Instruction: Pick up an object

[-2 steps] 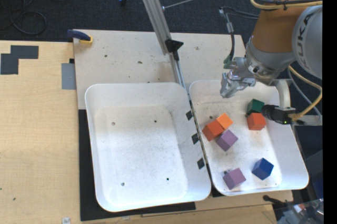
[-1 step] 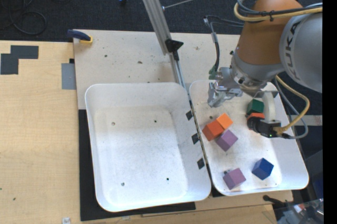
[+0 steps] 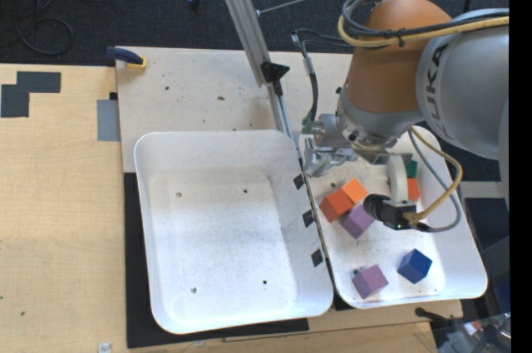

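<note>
One gripper hangs over the upper left corner of the right bin, close to the wall it shares with the left bin. Gripper state: cannot tell, since the wrist and cabling cover it from this angle. Nothing is visibly held.

Nearest object: orange cube, on the bin floor just below and to the right of the gripper, apart from it. Upper purple cube sits against the orange cube's lower right side; they look to be touching. Blue cube lies further toward the near right corner, well clear of that pair. Lower purple cube lies near the front wall, left of the blue cube, with a gap between them. All four cubes are in the right bin.

Three black clips sit along the shared wall between the bins. The left bin floor shows a few dark specks.

Behind the bins, a slanted aluminium rail rises from the bench. A blue and yellow clamp lies at the bench's far left corner.
</note>
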Robot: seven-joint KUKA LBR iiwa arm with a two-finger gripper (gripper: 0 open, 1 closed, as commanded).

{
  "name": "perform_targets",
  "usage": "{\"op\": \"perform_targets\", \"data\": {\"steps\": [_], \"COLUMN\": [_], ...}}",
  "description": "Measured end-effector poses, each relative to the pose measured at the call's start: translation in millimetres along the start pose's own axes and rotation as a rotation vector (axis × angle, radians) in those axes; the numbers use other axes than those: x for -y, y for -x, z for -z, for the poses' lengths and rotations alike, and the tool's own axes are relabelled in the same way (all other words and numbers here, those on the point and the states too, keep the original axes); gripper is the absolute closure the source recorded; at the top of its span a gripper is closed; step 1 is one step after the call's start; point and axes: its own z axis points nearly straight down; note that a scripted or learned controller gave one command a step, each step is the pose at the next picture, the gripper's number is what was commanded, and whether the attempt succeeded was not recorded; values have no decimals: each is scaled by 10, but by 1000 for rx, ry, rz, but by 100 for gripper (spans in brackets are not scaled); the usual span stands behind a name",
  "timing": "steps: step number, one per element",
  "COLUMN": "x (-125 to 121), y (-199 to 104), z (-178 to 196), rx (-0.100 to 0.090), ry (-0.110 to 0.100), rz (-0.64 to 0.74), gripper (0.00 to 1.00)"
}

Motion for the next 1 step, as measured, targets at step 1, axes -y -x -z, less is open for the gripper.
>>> {"op": "perform_targets", "data": {"steps": [1], "x": [125], "y": [-507], "z": [-179], "rx": [1], "ry": [-1], "rz": [-1], "gripper": [100]}}
